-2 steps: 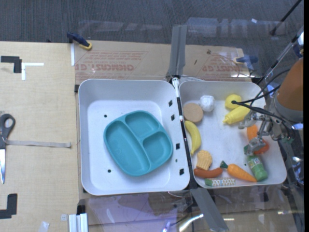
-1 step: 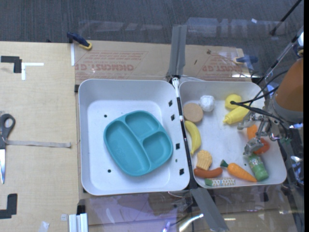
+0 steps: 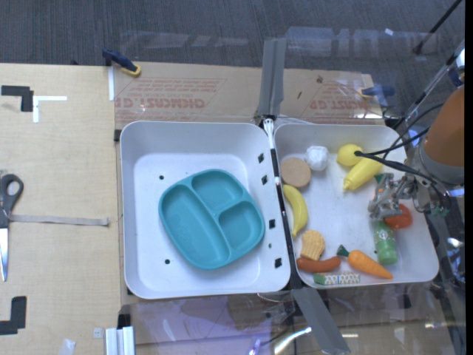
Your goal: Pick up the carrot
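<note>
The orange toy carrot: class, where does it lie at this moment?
In the camera view the orange toy carrot lies in the right white bin, near its front edge, just right of the red sausage-shaped toy and below the green bottle-shaped toy.

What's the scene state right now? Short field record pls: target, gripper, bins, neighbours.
target: carrot, lying flat near the front edge of the right bin
gripper: low over the right side of the right bin, above a red item; carrot not between its fingers
carrot neighbours: green bottle just behind it, hot dog to its left
left bin: holds a teal divided plate
other right bin items: banana, round cookie, yellow squash
task status: carrot not yet picked up
</note>
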You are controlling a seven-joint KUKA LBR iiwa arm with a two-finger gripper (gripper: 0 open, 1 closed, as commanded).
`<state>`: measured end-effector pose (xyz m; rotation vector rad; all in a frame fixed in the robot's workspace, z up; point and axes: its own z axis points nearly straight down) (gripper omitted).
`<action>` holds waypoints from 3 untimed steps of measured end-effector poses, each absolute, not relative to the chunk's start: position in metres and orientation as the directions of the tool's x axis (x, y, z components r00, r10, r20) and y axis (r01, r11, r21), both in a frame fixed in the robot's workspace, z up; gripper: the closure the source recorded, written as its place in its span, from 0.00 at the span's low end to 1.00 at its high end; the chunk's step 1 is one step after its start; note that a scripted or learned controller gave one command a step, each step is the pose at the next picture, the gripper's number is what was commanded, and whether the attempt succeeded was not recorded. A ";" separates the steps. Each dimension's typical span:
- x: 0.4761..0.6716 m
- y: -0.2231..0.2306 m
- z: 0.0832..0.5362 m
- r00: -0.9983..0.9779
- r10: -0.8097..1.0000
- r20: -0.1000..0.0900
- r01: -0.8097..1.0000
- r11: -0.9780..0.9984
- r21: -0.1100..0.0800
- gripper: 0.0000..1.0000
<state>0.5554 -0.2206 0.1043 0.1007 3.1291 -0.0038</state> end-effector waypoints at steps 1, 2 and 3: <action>0.555 -0.220 0.104 -0.998 0.064 -0.011 0.064 0.998 -0.002 0.00; 0.557 -0.221 0.115 -0.998 0.063 -0.016 0.063 0.998 -0.004 1.00; 0.587 -0.171 0.130 -0.952 0.306 -0.005 0.306 0.952 0.001 1.00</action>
